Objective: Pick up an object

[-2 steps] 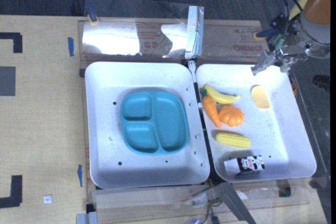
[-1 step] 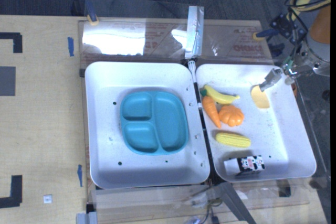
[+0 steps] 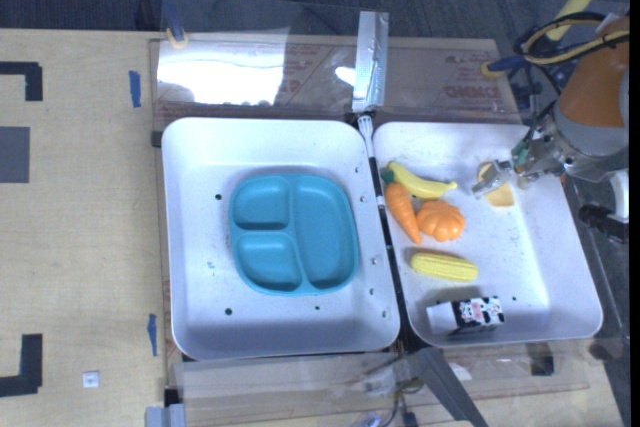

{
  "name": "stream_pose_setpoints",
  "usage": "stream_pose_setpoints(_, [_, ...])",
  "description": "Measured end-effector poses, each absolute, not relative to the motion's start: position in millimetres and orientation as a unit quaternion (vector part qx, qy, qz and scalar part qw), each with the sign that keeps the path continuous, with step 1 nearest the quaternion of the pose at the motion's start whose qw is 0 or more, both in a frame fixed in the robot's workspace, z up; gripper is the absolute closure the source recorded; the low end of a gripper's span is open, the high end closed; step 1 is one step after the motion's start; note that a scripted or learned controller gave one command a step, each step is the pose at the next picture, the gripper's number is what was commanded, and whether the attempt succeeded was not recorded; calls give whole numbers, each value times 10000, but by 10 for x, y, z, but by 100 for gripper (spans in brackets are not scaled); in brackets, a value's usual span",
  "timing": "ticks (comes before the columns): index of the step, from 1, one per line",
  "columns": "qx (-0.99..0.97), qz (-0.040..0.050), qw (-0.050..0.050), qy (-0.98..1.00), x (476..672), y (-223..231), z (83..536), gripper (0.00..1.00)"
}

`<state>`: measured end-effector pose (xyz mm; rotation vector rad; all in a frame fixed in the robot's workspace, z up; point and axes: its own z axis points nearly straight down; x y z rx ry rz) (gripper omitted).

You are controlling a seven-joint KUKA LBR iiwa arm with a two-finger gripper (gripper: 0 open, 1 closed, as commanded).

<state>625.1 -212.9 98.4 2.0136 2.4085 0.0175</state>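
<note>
The bench is viewed from one fixed camera set above it, angled downward. Both white bins [image 3: 190, 215] are framed; the arm [image 3: 595, 105] is seen entering from the right.

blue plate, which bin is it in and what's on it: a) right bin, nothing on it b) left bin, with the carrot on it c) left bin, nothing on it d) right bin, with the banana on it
c: the divided blue plate lies in the left bin with bare compartments, while the banana and the carrot lie in the right bin.
</note>
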Motion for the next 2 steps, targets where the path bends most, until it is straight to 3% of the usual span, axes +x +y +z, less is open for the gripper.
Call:
stream_pose_setpoints(1, [6408, 42, 45, 7677, 6260, -2143, 1093, 100])
stream_pose_setpoints(2, [6469, 41, 49, 7626, 6437, -1184, 2442, 100])
